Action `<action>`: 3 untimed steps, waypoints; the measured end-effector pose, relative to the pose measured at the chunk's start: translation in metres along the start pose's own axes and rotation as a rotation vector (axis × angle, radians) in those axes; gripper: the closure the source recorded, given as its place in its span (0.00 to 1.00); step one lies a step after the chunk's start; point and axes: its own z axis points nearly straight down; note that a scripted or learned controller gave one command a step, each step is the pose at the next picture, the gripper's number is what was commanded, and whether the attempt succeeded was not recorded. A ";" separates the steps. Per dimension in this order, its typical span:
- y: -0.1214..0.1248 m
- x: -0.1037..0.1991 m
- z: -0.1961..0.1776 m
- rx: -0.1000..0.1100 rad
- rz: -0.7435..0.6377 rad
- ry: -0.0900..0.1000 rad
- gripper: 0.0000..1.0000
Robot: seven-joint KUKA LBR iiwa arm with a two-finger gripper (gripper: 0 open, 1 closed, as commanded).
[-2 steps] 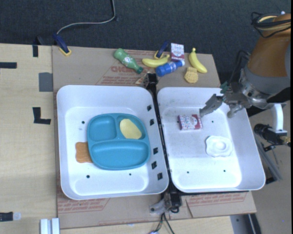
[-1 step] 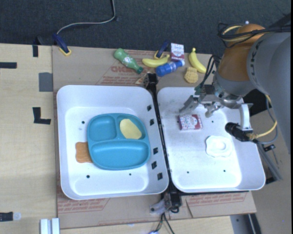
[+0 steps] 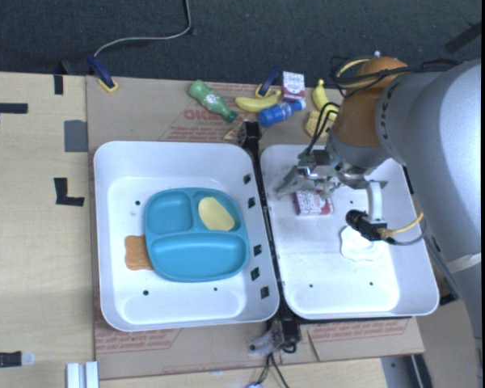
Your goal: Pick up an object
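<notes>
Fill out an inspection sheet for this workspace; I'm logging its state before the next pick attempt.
Surface: two shallow white bins, left bin and right bin, side by side on a cardboard sheet.
Job's things: red-and-white packet and a white object in the right bin; blue divided plate with a yellow piece in the left bin, orange piece beside the plate.
Clutter: green bottle, banana, blue bottle, small carton behind the bins.
Grippers: gripper just above the packet.
Cables: black cable on the dark floor; yellow cable on the arm.
Surroundings: dark carpet.
</notes>
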 end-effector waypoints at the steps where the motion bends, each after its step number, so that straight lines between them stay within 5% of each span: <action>1: 0.001 -0.001 -0.011 -0.005 0.000 -0.002 1.00; 2: 0.001 -0.001 -0.010 -0.004 0.000 -0.002 0.00; 3: -0.011 -0.016 0.005 -0.013 -0.002 -0.001 0.00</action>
